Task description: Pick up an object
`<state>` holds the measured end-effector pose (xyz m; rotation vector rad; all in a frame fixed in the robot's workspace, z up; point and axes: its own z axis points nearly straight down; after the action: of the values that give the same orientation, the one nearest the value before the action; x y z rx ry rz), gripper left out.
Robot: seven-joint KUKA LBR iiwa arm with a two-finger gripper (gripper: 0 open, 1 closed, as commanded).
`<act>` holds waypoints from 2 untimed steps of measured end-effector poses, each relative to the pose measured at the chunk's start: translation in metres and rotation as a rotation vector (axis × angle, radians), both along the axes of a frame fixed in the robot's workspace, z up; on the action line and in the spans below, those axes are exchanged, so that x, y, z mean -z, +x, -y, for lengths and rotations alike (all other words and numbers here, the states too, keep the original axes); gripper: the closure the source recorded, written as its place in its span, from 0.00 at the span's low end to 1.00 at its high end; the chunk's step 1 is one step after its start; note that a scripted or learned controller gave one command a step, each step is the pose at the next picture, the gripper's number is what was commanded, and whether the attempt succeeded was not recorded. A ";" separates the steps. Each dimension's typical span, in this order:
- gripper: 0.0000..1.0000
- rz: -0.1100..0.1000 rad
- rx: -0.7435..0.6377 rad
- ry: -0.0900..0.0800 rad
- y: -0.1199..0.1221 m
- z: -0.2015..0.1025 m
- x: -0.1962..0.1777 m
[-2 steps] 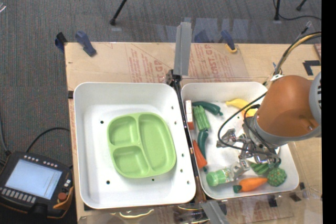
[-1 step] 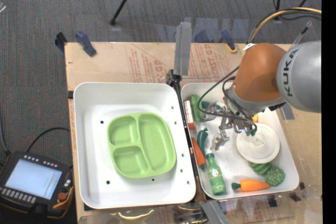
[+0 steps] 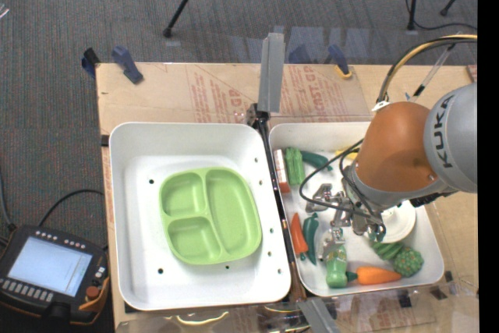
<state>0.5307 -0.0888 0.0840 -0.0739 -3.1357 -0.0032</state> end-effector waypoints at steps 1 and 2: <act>0.00 -0.003 0.006 0.000 -0.051 -0.010 0.000; 0.00 0.003 -0.117 0.000 0.007 0.026 -0.001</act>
<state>0.5373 -0.1151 0.0848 0.1094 -3.1372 -0.0034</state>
